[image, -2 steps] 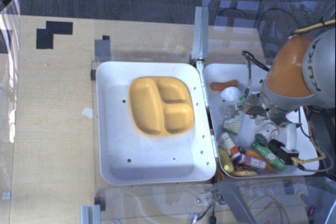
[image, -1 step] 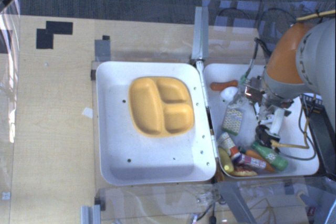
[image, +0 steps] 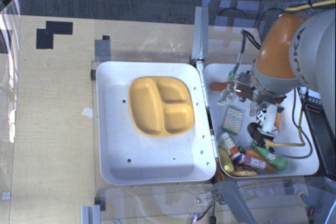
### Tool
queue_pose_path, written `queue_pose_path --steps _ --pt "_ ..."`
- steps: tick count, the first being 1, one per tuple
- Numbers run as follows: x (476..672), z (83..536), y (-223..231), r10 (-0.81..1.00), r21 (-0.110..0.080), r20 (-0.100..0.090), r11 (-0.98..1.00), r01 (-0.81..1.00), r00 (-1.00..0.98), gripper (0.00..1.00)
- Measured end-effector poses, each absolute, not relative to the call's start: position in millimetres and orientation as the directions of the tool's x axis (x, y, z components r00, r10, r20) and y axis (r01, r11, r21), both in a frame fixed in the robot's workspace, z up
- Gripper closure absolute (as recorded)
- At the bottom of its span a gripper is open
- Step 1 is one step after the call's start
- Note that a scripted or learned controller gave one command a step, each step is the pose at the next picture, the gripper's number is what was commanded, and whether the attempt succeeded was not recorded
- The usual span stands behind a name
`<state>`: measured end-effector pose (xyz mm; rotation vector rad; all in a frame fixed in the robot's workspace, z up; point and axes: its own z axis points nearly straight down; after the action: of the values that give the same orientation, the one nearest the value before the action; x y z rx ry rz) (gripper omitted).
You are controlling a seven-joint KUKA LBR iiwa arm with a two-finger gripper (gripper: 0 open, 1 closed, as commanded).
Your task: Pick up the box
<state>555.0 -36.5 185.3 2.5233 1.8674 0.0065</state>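
Heads up, here's how your right bin (image: 313,167) looks. Along its near edge there's a jumble piled together: a yellow thing (image: 226,160) in the near-left corner, a dark red packet (image: 248,163) right beside it, and a green marker-looking thing (image: 276,162) lying slanted on the right end of the pile, with something orange (image: 259,154) tucked against it. Just a bit farther in, a small white tube with a red cap (image: 227,140) leans by the bin's left wall.

The box (image: 232,119) you're after is the little pale one with the dotted pattern. It sits in the left half of the right bin, past the tube and just on the near side of the gripper (image: 232,96). It looks like it's lying on the bin floor, not lifted.

The gripper hangs right above that spot, and honestly you can't tell from this angle if it's spread or pressed together. A small red-orange thing (image: 220,86) pokes out on its far-left side. The arm (image: 281,44) comes in from the right, its orange band over the far part of the bin.

Over in the left bin (image: 113,165), a yellow divided tray (image: 160,106) sits around the middle. Far left on the counter (image: 52,128) there's a black L-shaped mark (image: 52,33).
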Motion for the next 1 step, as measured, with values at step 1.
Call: queue_pose_path --steps 1 --pt "562.8 105.4 -110.2 0.971 0.019 0.003 -0.237 0.971 0.237 0.0"
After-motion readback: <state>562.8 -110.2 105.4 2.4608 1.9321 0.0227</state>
